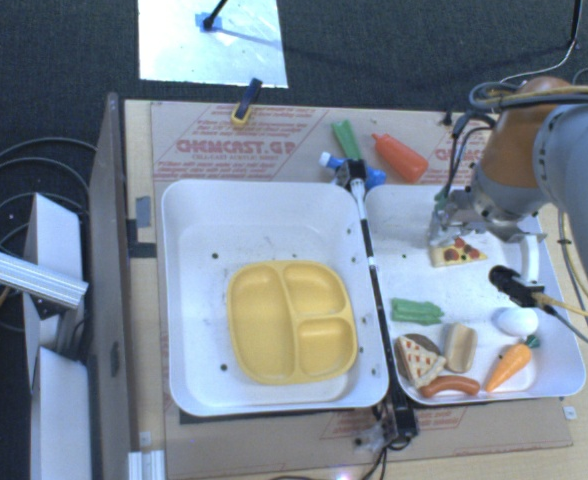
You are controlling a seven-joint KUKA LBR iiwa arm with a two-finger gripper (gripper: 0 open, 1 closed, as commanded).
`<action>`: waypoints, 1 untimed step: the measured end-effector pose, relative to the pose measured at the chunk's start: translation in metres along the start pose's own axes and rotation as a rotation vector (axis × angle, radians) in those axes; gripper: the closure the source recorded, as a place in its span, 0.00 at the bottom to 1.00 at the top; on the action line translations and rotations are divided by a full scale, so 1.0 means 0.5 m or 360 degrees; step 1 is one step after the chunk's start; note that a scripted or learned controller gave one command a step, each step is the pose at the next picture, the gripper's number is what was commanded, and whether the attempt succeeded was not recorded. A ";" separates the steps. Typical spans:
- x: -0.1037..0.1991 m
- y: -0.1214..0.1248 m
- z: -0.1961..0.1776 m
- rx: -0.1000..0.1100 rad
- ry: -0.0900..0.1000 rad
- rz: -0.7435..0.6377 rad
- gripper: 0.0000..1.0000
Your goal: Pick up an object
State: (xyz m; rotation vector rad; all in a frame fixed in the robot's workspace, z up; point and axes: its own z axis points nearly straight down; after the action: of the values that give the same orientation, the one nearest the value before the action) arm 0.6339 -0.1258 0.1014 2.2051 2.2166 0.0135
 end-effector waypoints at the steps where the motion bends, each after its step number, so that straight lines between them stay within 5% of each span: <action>1: 0.059 -0.050 -0.307 -0.0003 0.0005 -0.0004 1.00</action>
State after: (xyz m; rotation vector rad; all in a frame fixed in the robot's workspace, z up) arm 0.6064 -0.0957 0.2543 2.2029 2.2197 0.0193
